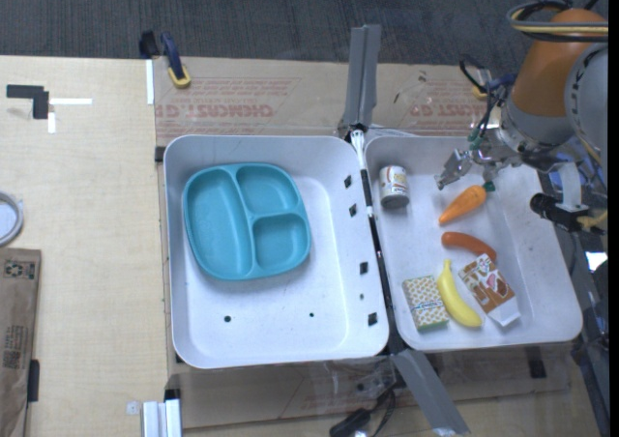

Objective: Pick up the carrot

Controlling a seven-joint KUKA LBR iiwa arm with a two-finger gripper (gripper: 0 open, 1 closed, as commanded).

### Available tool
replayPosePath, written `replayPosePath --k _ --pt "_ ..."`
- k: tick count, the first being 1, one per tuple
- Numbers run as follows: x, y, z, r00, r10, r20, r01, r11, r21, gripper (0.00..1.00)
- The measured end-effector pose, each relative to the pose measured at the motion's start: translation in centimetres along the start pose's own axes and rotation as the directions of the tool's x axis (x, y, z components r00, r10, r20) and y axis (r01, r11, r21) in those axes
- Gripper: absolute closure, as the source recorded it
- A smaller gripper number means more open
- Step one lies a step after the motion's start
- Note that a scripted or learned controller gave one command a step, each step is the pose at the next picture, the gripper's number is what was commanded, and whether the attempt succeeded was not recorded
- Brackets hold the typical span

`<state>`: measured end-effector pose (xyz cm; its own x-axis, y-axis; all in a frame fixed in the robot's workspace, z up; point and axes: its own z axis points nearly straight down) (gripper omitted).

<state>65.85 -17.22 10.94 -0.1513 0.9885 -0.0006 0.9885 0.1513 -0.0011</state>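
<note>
The orange carrot (462, 204) lies tilted in the right bin (561, 261), near its far middle, with a green stub at its upper right end. My gripper (470, 168) hangs just beyond the carrot's upper end, over the bin's far part. Its fingers stand open with nothing between them. The carrot rests on the bin floor, apart from the fingers.
A small tin can (393, 186) stands left of the carrot. Nearer the front lie a red sausage (468, 243), a banana (457, 296), a green cracker box (425, 303) and a red-and-white packet (489, 290). The left bin (193, 319) holds a teal divided plate (248, 220).
</note>
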Motion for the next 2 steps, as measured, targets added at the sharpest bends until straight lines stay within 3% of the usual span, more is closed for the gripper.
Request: replayPosePath --k 1,2 --pt "-3.10 -3.40 1.54 0.975 0.221 -0.008 -0.221 0.975 -0.004 0.00" --pt "-3.29 -3.46 0.66 0.975 0.222 -0.003 -0.222 0.975 -0.005 1.00"
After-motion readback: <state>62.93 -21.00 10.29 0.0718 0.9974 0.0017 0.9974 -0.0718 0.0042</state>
